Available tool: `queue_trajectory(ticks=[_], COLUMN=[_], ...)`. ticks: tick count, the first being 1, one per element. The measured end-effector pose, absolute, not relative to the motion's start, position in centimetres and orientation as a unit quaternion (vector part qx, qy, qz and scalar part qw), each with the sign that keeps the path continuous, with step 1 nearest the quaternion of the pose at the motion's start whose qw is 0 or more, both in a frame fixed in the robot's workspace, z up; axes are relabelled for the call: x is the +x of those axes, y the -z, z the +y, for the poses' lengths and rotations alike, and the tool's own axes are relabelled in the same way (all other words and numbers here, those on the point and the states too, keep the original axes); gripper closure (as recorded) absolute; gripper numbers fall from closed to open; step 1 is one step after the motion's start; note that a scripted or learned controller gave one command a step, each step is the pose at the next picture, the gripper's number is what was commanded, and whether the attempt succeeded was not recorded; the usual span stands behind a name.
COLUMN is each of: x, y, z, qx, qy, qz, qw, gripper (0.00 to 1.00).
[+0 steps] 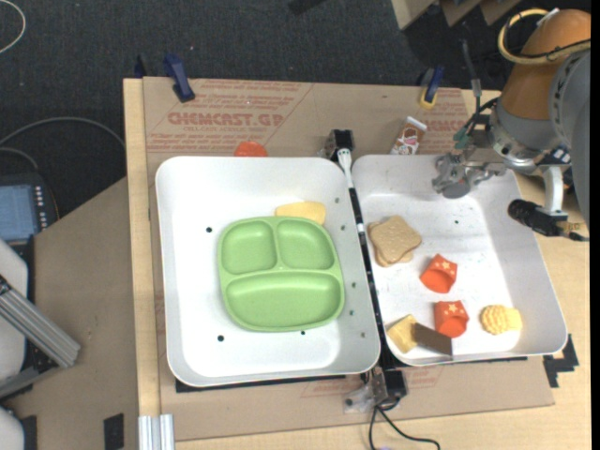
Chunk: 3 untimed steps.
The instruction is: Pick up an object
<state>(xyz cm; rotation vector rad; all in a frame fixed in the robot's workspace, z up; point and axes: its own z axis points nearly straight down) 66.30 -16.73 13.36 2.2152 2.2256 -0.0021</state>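
Toast slice [395, 239], red blocks in right bin [525, 251]; green tray [279, 273] in left bin; hand [454, 178] state unclear.

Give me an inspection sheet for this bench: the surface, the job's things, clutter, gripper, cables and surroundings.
Surface: cardboard sheet bearing the left bin and the right bin.
Job's things: right bin holds toast slice, two red pieces, corn cob, cheese wedge beside a brown block.
Clutter: green divided plate and a yellow piece in the left bin; small carton on the cardboard.
Gripper: gripper above the right bin's far edge, nothing seen held.
Cables: black cable at the near edge.
Surroundings: dark floor; blue clamps on the far edge.
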Motion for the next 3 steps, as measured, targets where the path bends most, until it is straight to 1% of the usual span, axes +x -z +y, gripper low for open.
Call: queue_trajectory(ticks=[1, 2, 3], x=[63.1, 60.8, 60.1], y=[-22.7, -23.8, -23.3], z=[-13.5, -10.7, -5.3], qx=[0.706, 0.706, 0.706], qy=[-0.0021, 0.0003, 0.0007], qz=[0.708, 0.708, 0.709], qw=[0.003, -0.001, -0.002], gripper=[1.00, 1.00, 1.00])
